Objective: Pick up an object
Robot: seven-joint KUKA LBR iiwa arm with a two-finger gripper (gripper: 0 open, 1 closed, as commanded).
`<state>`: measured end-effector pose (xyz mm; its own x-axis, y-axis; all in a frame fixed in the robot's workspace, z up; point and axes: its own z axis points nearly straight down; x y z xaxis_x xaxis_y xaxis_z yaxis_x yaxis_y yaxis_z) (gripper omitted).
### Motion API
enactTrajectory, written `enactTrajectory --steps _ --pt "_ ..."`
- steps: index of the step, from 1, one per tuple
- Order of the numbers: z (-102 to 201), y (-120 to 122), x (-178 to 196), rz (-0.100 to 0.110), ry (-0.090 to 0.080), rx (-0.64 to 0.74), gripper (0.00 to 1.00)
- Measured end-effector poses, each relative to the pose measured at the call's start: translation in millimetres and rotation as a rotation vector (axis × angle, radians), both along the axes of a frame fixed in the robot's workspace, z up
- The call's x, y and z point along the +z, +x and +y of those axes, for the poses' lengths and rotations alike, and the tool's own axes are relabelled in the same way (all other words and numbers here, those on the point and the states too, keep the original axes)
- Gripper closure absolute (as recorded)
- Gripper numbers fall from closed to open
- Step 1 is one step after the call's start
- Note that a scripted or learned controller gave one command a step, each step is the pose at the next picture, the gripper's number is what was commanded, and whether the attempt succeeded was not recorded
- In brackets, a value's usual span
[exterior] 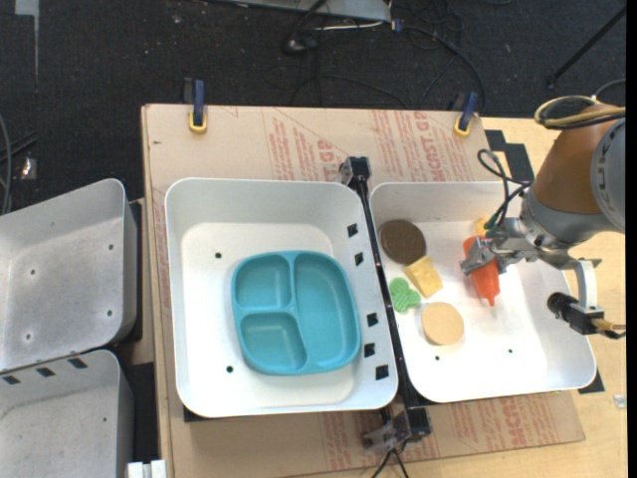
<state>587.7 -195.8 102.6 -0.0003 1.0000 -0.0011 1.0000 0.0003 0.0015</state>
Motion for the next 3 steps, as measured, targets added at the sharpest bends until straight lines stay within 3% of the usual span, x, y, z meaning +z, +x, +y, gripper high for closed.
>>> enactTrajectory --steps 3 --pt "1.1 -0.7 145.4 -0.003 -0.001 0.002 1.00"
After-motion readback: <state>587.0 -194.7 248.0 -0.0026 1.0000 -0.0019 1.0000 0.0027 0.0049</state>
